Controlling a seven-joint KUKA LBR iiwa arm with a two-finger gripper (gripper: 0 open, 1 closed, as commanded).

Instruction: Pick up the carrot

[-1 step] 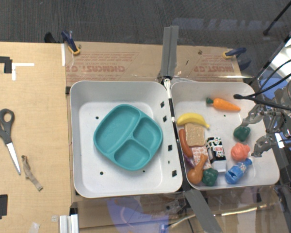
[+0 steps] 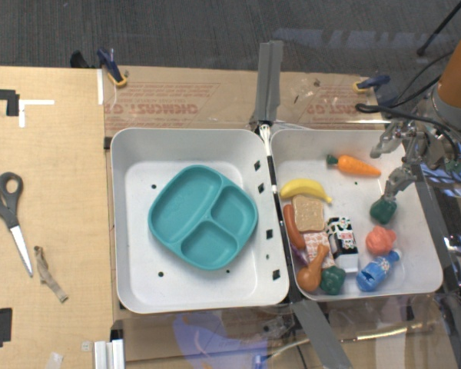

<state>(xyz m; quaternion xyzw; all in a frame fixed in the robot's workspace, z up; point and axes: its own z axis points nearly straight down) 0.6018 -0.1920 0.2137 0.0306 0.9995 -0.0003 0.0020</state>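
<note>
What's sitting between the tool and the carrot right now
Nothing: in the camera view, bare white bin floor separates the carrot from the tool.

- The single camera sits fixed above the bench [image 2: 46, 206] and looks down at a slant, so the far edge of the scene lies at the top of the view.
- It stands far enough off to take in both white bins whole: the left bin [image 2: 127, 229] and the right bin [image 2: 422, 283], side by side at the middle.
- The bare bench with scissors [image 2: 8, 214] runs off to the left; dark floor [image 2: 177, 14] shows beyond the far edge.
- The arm [image 2: 455, 83] enters at the far right.
</note>
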